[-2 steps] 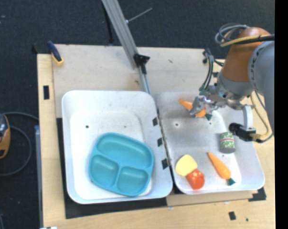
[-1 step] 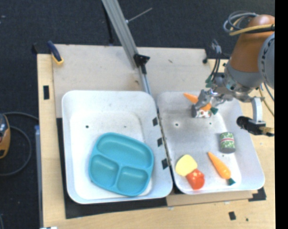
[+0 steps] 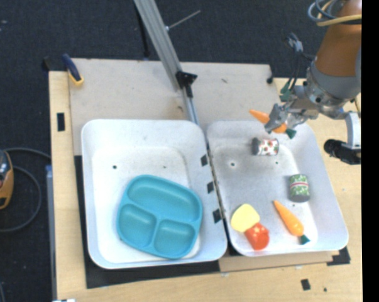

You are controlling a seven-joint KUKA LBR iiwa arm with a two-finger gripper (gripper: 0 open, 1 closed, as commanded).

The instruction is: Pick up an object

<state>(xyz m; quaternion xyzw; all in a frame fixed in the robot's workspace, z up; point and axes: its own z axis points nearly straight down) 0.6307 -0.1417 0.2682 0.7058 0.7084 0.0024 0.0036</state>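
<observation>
My gripper hangs over the far edge of the right bin, shut on an orange toy carrot. The carrot's tip sticks out to the left of the fingers, and its green end shows on their right. Just below the gripper, a small white block with red and green marks lies in the bin. Further forward in the same bin lie a green can, a second orange carrot, a yellow piece and a red piece touching it.
The left bin holds a blue divided plate. A slanted metal rail runs from the top of the view down to the seam between the bins. The grey and orange arm fills the upper right.
</observation>
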